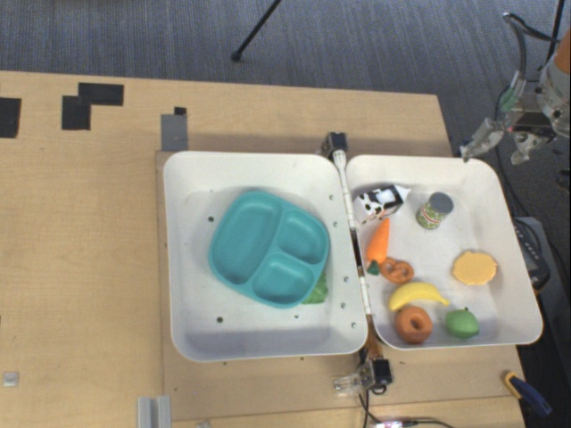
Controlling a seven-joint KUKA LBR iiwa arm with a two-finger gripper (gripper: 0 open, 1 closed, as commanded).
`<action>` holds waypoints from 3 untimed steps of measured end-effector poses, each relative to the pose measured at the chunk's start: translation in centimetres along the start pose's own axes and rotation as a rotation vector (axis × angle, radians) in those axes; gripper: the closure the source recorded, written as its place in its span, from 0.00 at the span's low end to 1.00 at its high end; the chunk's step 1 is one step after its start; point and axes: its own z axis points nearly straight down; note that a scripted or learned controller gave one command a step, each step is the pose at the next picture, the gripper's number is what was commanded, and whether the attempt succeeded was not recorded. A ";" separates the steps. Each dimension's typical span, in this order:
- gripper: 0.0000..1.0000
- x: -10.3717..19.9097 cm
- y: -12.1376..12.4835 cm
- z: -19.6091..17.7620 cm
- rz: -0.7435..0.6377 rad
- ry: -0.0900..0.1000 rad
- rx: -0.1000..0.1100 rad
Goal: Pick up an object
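Hanging at the upper right of the frame, beyond the far corner of the right bin [526, 324], the pincer [500, 141] sits above the bench [80, 266] edge and the dark floor, well apart from anything it could take. Its two fingers look spread, one slanting down to the left and one to the right, and nothing lies between them, so the pick has not begun; as I judge it, the whole task is still ahead: choosing a piece, coming down over the bin, closing and lifting. All candidates lie in the right bin: a small green can [434, 210] toward the upper middle, a black and white toy [379, 201] near the divider, an orange carrot [379, 241] just below it, a pretzel-like piece [397, 269] touching the carrot's lower end, a yellow banana [417, 294], a brown doughnut [413, 325] just under the banana, a green lime-like fruit [462, 324] beside that, and a yellow disc [475, 268] standing apart at the right. The left bin [192, 328] holds a teal divided plate [269, 248], with a scrap of something green [315, 293] peeking from under its lower right corner, too covered to name. The arm is cut off by the right edge of the frame, and the pincer is small and blurred, so its exact opening is hard to read.
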 end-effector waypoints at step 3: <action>0.00 -0.1 2.5 19.3 0.001 -0.001 -0.001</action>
